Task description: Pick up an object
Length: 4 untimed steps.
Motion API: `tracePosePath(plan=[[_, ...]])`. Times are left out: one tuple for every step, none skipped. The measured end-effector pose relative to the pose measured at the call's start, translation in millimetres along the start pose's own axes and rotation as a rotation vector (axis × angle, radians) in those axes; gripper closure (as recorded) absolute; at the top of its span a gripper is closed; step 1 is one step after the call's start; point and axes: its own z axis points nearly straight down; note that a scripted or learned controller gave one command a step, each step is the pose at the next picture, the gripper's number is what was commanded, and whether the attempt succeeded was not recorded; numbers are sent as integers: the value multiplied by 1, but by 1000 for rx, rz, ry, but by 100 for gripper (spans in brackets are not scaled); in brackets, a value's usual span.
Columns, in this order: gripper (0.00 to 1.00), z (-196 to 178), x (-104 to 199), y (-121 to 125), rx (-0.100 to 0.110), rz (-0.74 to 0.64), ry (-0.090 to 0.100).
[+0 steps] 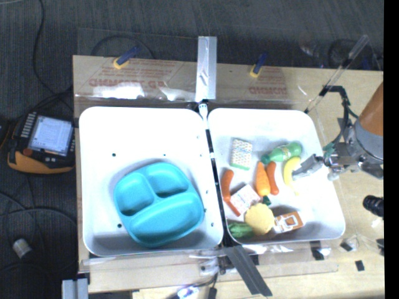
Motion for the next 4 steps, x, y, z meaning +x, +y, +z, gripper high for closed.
tracePosePath(plan=[[0, 73, 1, 63, -1, -167, -2], [0, 127, 2, 80, -11, -136, -7], [100, 118, 4, 80, -12, -137, -5], [100, -7, -17, 78, -1, -42, -5]])
